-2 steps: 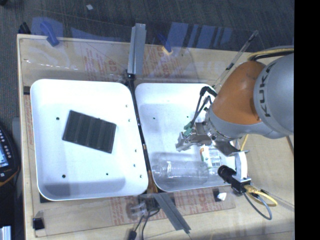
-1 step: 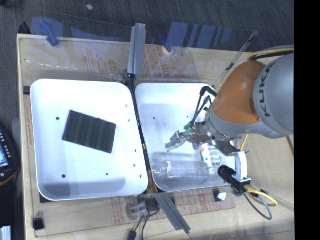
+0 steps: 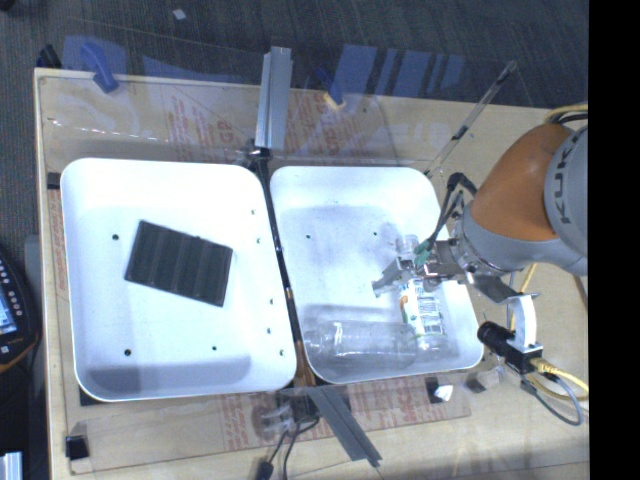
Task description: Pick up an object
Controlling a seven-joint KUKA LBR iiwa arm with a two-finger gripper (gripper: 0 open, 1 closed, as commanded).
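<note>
Reaching in from the right, the arm (image 3: pixel 520 208) placed its hand (image 3: pixel 405 268) low in the right bin (image 3: pixel 340 188), just above a white packet (image 3: pixel 424 311) with green print. A clear plastic bottle (image 3: pixel 360 338) lay alongside. Left bin (image 3: pixel 90 188) held a dark ribbed panel (image 3: pixel 179 262). Hand opening: could not tell.

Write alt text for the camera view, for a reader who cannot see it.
A grey and orange robot arm reaches from the right into the right bin, its gripper low over a small carton beside a clear plastic bottle lying on its side. The left bin holds a flat dark ribbed panel.
</note>
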